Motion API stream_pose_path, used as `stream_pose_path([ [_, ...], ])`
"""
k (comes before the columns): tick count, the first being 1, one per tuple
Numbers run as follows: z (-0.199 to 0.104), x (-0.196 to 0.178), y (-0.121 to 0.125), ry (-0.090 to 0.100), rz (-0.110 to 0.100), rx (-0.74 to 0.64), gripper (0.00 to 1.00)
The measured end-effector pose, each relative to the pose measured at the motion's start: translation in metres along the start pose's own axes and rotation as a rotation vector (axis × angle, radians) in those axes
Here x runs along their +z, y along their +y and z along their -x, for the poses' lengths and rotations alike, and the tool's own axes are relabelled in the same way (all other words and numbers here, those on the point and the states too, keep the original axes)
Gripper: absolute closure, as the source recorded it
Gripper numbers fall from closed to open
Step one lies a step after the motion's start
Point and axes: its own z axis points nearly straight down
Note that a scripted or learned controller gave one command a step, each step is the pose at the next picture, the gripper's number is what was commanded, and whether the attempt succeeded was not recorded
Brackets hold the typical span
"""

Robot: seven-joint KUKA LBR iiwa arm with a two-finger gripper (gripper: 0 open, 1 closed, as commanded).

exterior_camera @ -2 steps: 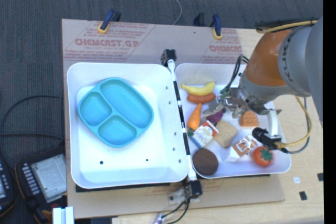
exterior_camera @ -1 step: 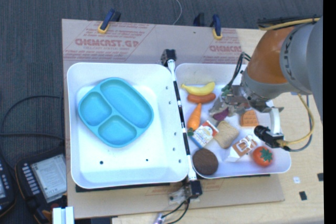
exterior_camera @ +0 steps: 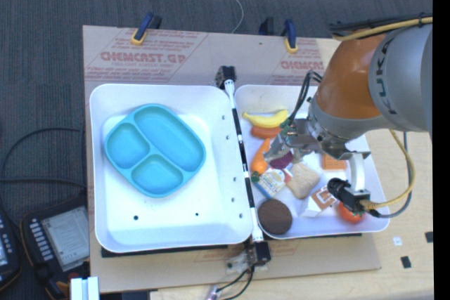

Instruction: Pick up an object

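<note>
Arm [exterior_camera: 373,88]: fills our upper right.
Claw [exterior_camera: 287,140]: we cannot tell its opening.
Banana [exterior_camera: 266,119]: light, soft; we'd pinch mid-length.

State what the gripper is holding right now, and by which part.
Cannot be told. The gripper hangs low over the right bin, above the piled toy food near the banana, but no object is visibly clamped.
</note>
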Motion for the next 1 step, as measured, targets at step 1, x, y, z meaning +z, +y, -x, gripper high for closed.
stream_pose_path([
  [1,-0.058,-0.0535,-0.0335,-0.001,0.001,0.001,1.0],
])
